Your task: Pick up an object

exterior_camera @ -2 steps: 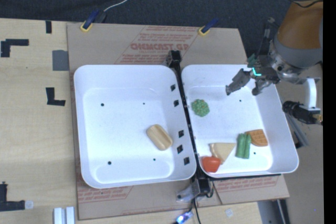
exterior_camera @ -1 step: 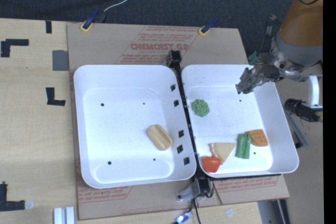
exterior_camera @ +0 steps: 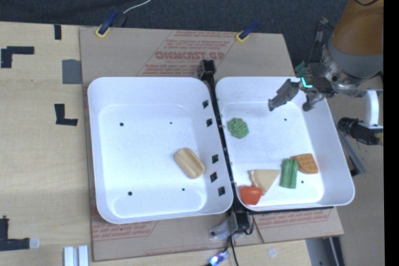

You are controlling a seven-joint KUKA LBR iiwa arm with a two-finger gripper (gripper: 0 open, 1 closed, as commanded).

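The two dark fingers (exterior_camera: 282, 96) are spread apart with nothing between them, hanging over the upper right part of the right bin (exterior_camera: 324, 134); the gripper (exterior_camera: 295, 98) sits at the end of one grey arm (exterior_camera: 355, 34) with an orange band.

The right bin holds five objects. One green broccoli floret (exterior_camera: 237, 128) lies nearest, below and left of the fingers, well apart from them. Along the bin's lower edge sit one red tomato (exterior_camera: 250, 195), one pale cheese wedge (exterior_camera: 264, 179) touching it, one green cylinder-shaped vegetable (exterior_camera: 288, 173), and one orange waffle-like piece (exterior_camera: 306, 163) just beside that.

The left bin (exterior_camera: 106, 134) holds one tan bread roll (exterior_camera: 188, 162). Both bins rest on a cardboard sheet (exterior_camera: 181, 56) on the counter (exterior_camera: 37, 165).
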